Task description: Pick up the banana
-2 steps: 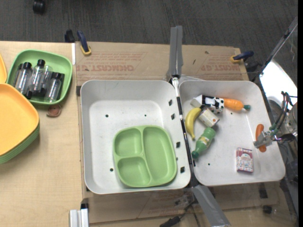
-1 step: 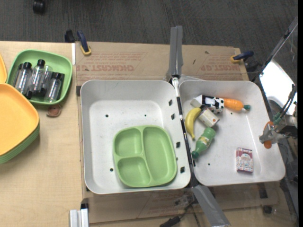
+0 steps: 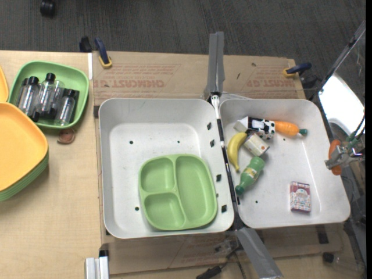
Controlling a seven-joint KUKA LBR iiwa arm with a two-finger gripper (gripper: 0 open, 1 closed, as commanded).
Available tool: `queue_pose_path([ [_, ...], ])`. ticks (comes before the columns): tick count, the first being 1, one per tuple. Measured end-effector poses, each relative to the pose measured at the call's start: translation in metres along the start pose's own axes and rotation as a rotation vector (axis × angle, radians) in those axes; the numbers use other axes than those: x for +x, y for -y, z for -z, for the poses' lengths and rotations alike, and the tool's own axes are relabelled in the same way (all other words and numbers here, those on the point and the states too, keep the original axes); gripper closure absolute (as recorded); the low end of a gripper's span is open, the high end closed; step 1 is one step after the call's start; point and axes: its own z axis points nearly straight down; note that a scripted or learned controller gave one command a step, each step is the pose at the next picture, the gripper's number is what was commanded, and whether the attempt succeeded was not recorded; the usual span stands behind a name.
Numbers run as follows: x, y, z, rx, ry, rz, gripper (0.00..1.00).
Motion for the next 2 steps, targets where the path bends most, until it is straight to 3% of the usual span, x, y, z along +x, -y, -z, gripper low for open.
queue_pose_path([
  [1,-0.003,0.001,0.003,0.001,0.0,-0.155,1.0],
  [2,0.003,0.001,-0.07,0.004,-0.002,-0.134,1.0],
])
